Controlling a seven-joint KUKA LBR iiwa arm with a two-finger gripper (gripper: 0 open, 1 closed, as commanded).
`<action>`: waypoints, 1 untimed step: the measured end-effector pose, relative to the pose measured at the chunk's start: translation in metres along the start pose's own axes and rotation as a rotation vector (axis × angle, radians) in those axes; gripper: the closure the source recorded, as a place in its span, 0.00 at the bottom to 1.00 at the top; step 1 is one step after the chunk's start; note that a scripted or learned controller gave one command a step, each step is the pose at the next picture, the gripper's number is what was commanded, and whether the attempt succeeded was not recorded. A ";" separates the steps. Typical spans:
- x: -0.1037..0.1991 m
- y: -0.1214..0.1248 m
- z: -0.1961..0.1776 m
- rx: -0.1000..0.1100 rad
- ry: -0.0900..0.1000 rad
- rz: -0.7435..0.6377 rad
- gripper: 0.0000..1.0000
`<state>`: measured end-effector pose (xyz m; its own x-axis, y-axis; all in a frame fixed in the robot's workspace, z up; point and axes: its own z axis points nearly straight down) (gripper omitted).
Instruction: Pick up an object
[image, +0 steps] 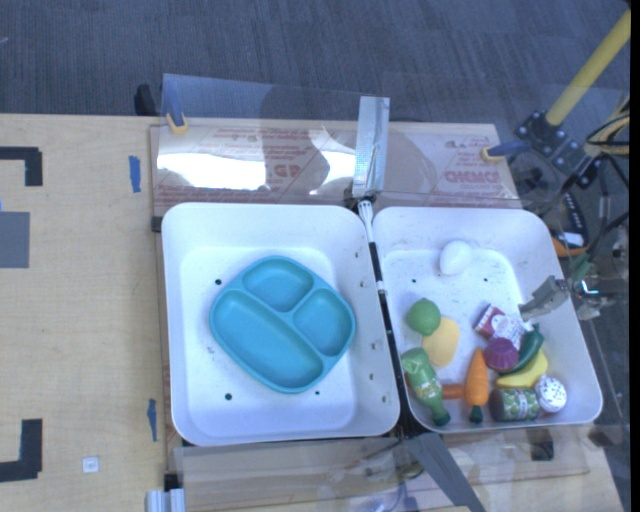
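The right white bin (480, 228) holds several toy foods. Among them are a white egg (455, 257), a green lime (423, 316), a yellow lemon (441, 343), a red and white carton (492, 322), an orange carrot (477, 376), a green bottle (424, 378), a yellow banana (522, 376) and a small can (514, 404). My gripper (546, 296) shows as a grey metal tip low over the bin's right side. It is just right of the carton and nothing is seen held in it.
The left white bin (190, 300) holds a blue divided plate (283, 322). A clear plastic sheet and a metal post (372, 145) stand behind the bins. Cables and a yellow pole (590, 70) crowd the far right. The wooden bench (70, 300) extends to the left.
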<state>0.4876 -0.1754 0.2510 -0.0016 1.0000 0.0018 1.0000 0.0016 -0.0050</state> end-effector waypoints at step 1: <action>0.048 0.013 0.154 0.001 0.000 0.159 0.00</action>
<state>0.4998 -0.1273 0.0971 0.1567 0.9877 0.0009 0.9876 -0.1567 -0.0061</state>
